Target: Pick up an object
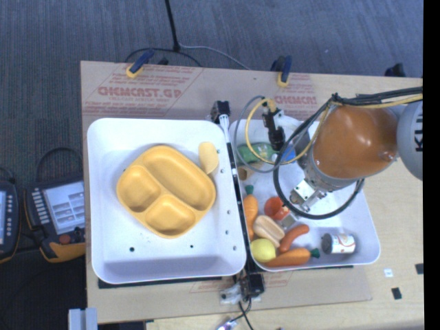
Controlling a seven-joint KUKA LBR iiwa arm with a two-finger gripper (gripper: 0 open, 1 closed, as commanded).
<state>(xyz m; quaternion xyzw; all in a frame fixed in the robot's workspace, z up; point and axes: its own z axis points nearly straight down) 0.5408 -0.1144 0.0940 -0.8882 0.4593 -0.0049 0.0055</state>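
Note:
My gripper (291,205) hangs low over the middle of the right bin (364,236), under the arm's orange band (350,143). Several toy foods lie beneath and in front of it: a red tomato (274,205) right at the gripper, a small carrot (251,208), a hot dog bun (268,229), a red sausage (295,234), a yellow lemon (262,251) and a longer carrot (291,257). A small can (339,243) lies on its side at the front right. A green item (260,150) sits at the back, partly hidden by cables.
The left bin (110,253) holds a yellow divided plate (165,190) and a pale yellow piece (208,157) by its right wall. Black and yellow cables (275,139) loop over the back of the right bin. Clamps (283,71) sit at the board's far edge.

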